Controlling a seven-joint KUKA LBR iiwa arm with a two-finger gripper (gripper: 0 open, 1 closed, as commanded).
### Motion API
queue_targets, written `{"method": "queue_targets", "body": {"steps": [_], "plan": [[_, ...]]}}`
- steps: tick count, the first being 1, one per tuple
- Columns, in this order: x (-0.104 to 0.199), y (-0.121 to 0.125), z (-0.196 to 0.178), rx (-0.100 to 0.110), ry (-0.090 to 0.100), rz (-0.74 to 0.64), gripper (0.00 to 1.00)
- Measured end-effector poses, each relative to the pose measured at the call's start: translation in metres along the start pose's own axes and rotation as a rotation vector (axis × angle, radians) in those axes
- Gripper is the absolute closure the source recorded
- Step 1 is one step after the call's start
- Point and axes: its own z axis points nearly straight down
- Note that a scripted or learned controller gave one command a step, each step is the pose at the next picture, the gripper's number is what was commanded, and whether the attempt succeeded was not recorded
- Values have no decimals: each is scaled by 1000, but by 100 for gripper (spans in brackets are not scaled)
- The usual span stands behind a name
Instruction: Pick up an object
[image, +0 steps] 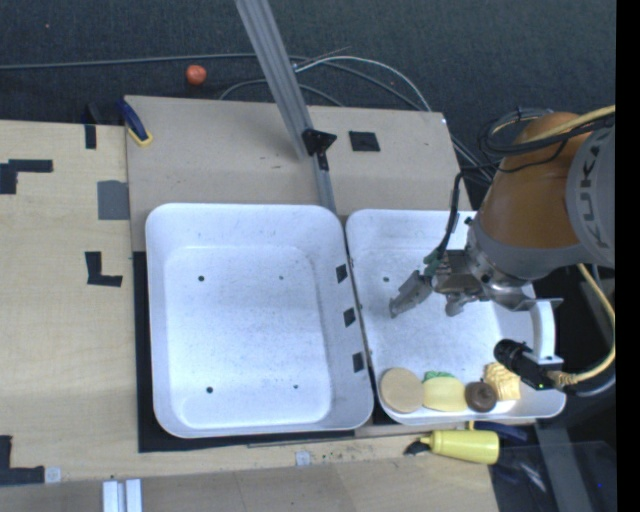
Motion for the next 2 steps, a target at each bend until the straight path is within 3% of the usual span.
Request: {"method": "queue_targets", "body": {"steps": [1, 2], "plan": [[36, 7, -39, -3, -1, 66, 0], [17, 53, -61, -2, -2, -14, 0]]}}
